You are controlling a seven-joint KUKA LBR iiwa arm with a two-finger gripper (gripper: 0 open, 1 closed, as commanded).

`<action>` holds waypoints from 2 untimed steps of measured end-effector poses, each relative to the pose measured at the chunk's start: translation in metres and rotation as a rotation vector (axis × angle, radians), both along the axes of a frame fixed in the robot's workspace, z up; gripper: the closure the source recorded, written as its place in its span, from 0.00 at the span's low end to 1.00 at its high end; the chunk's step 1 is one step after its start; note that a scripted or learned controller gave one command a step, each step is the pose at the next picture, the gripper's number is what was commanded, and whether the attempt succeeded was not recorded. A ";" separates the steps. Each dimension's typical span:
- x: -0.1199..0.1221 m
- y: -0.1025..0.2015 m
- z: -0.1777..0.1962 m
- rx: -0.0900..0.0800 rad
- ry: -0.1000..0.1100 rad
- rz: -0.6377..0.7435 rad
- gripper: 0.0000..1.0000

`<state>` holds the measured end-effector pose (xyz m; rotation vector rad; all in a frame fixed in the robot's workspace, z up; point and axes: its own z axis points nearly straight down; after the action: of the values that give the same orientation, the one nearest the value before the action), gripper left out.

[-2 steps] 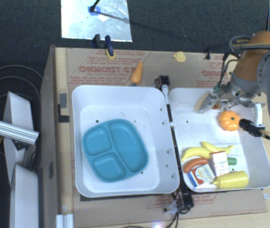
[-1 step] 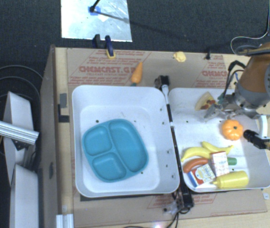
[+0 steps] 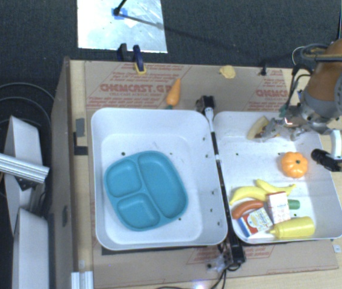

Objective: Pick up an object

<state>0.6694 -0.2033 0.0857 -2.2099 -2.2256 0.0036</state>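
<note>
Claw: gripper (image 3: 274, 127) of dull metal sat low at the far edge of the right bin (image 3: 321, 161), just beside a pale wedge-shaped item (image 3: 258, 129); whether it was clenched or released could not be told.
Arm: grey casing with a rounded orange band (image 3: 338, 71), over the right bin's far right corner.
Right bin: shallow, smooth white plastic with rounded corners.
Small pumpkin: orange, round and ribbed (image 3: 294, 164), right of the bin's middle, apart from the claw.
Near-edge pile: curved glossy yellow bananas (image 3: 256, 191), a red sausage shape (image 3: 247, 208), a small printed carton (image 3: 277, 208), a yellow squeeze bottle (image 3: 292, 227), all crowded together.
Left bin: same white plastic (image 3: 108, 161), touching the right bin's left side, holding a teal tray (image 3: 144, 189) with three compartments.
Bench: printed brown cardboard (image 3: 153, 83) under both bins.
</note>
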 end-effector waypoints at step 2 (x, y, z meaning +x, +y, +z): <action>-0.082 0.009 0.004 -0.002 -0.004 -0.007 0.00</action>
<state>0.5878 -0.1942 0.0898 -2.2213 -2.2208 0.0014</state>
